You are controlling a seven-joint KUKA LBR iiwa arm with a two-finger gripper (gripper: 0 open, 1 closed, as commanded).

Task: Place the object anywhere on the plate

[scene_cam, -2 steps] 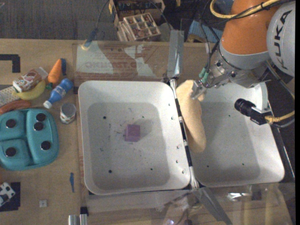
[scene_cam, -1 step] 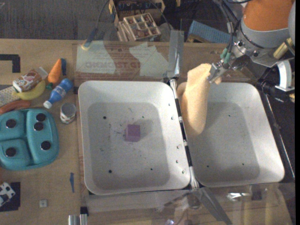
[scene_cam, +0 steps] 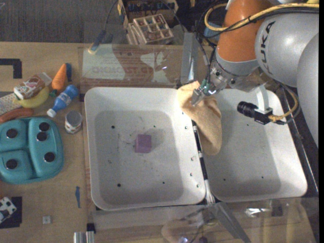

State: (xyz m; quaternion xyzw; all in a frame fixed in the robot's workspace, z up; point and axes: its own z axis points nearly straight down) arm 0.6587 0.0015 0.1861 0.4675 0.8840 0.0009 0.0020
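A floppy tan cloth [scene_cam: 210, 123] hangs over the divider between the two white bins, with its lower end drooping into the right bin [scene_cam: 263, 186]. My gripper [scene_cam: 201, 94] is at the cloth's upper end, and its fingers are pinched on the fabric there. A small flat purple square [scene_cam: 143, 143] lies near the middle of the left bin [scene_cam: 101, 186], well to the left of the gripper. The arm's orange band [scene_cam: 243, 22] and grey wrist hide the back of the right bin.
On the bench left of the bins are a teal dimpled tray [scene_cam: 28, 148], a small can [scene_cam: 73, 121], a blue bottle [scene_cam: 63, 100], a toy carrot [scene_cam: 61, 76] and a banana [scene_cam: 33, 100]. A wooden box [scene_cam: 149, 27] stands behind the bins. A black fitting [scene_cam: 253, 110] juts from the wrist.
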